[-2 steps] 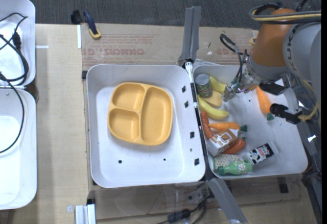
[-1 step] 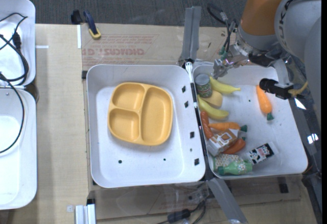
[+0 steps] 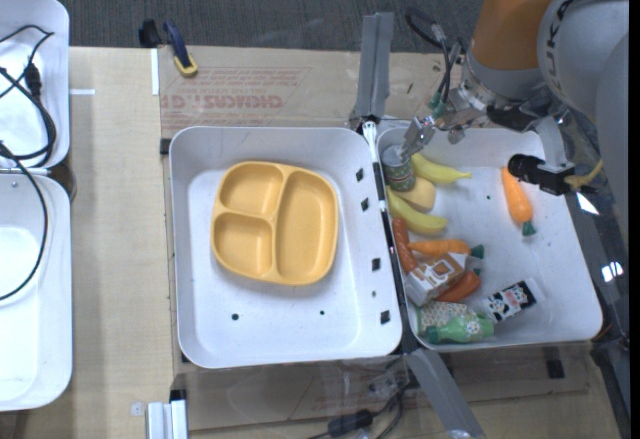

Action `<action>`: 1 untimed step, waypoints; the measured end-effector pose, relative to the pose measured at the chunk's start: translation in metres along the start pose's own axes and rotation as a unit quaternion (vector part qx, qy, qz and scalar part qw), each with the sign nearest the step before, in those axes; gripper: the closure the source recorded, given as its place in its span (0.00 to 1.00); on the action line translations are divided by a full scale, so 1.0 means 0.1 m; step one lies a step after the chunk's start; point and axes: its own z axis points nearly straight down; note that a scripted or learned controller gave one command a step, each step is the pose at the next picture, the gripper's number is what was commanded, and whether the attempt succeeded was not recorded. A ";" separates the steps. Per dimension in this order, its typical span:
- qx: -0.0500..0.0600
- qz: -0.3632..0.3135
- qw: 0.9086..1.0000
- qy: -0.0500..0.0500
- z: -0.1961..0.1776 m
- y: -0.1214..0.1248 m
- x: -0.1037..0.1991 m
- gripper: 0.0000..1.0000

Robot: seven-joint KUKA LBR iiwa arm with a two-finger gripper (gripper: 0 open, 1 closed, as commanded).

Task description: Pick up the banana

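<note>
In the camera view the grey arm (image 3: 590, 47), with its orange band (image 3: 515, 12) at the upper right of the frame, reaches down toward the upper left corner of the right bin (image 3: 560, 327). Its gripper (image 3: 418, 139) hangs just above a small can (image 3: 398, 170) that stands against the bin's left wall; whether the fingers are spread or closed cannot be told from here, and nothing is seen between them. One banana (image 3: 438, 168) lies just right of the can, pointing toward the bin's middle, close under the gripper. A second banana (image 3: 418, 217) lies lower along the left wall, with a pale round fruit (image 3: 421, 194) between the two. Below them sit carrots (image 3: 440, 249), a small carton (image 3: 432, 277) and a green item (image 3: 455, 329) near the bottom edge, with a black-and-white carton (image 3: 510, 301) to their right. Another carrot (image 3: 517, 199) lies alone toward the right side of the bin. The left bin (image 3: 200, 327), in the middle of the frame, holds a yellow divided plate (image 3: 275, 222) with three compartments.
</note>
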 end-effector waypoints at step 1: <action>0.000 -0.064 0.998 0.000 1.00 -0.18 -0.51 0.00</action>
